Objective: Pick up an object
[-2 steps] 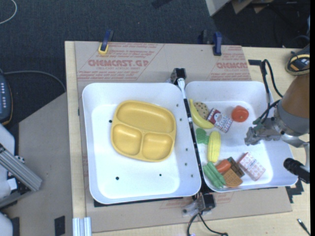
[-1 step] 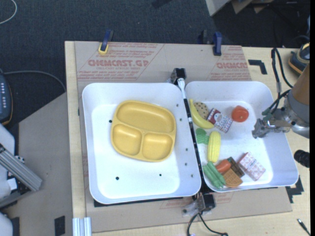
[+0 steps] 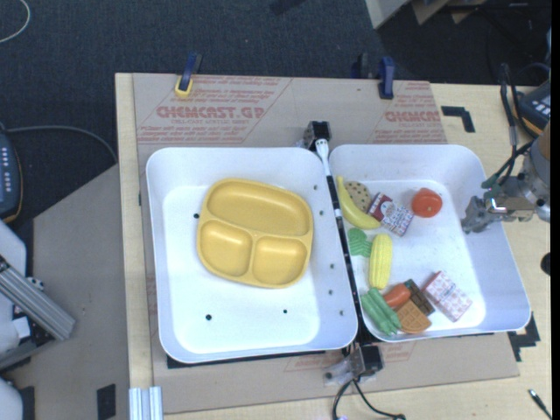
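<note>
Left bin (image 3: pixel 175 261) holds a yellow tray (image 3: pixel 255 232); right bin (image 3: pixel 490 269) holds toy food (image 3: pixel 381 261). Gripper (image 3: pixel 479 214) at its right rim; jaw state seems unreadable.

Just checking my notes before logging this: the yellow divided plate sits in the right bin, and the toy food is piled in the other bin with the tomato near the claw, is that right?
Not quite. The camera view shows the yellow divided plate in the left bin; the toy food, with the tomato near the claw, is in the right bin.
</note>
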`<state>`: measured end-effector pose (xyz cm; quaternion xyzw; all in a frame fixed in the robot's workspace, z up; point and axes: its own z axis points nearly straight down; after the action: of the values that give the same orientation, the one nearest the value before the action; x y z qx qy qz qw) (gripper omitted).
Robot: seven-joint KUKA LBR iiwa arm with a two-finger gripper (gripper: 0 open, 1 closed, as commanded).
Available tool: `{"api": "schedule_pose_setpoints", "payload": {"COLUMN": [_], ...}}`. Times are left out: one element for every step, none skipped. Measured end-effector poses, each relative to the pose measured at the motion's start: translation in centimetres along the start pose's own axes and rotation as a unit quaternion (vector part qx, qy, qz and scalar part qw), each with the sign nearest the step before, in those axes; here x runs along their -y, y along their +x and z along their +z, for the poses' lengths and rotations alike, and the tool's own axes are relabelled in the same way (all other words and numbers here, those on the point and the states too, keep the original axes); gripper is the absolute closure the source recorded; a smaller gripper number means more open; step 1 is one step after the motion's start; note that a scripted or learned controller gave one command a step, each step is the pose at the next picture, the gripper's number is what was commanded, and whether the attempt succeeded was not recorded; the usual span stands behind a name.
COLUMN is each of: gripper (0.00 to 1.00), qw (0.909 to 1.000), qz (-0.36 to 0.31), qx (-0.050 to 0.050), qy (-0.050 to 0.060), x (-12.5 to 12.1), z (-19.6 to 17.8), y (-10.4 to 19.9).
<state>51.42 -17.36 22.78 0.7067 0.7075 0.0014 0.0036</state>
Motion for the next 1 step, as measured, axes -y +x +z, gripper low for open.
{"api": "schedule_pose_setpoints", "payload": {"gripper": [1.00], "qw": [1.0000], "qz": [-0.002], "qx": [-0.003], "qy": [0.004], "x": [-0.05], "z": [0.93], "y": [5.07]}}
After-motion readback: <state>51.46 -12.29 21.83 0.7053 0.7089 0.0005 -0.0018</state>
